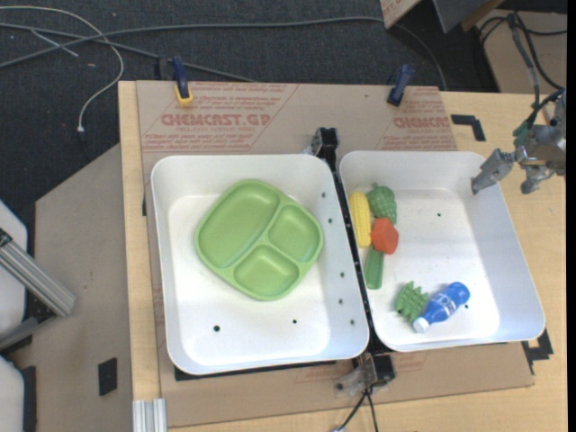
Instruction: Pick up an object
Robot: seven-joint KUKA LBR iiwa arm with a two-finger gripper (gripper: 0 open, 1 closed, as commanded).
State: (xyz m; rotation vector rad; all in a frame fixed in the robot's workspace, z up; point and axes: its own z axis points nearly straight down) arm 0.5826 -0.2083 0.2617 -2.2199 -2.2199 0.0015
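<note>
I see the gripper (513, 171) hanging over the right bin's (504, 241) far right corner, fingers spread, holding nothing. Nothing is picked yet: the blue bottle (443, 305) lies near that bin's near edge, ungrasped.

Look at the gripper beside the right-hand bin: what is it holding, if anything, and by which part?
Nothing. The gripper hangs open over the right bin's far right rim, with no object between its fingers.
</note>
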